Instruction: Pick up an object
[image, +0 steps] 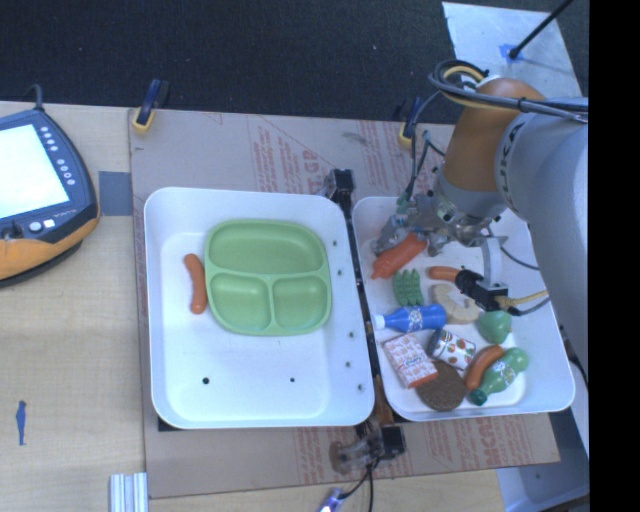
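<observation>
While a brown cookie (441, 391) and a green bottle (503, 371) lie at the right bin's (545, 398) near edge, a blue tube (411, 319) rests mid-bin; farther back the gripper (408, 238) hangs over an orange carrot (398, 256), touching or just above it, I cannot tell. Left bin (250, 400) holds a green tray (268, 276) and a sausage (196, 283)

A robotics lab — teach pendant (40, 195), clamped bench board (250, 150), toy-filled bin (545, 395)
</observation>
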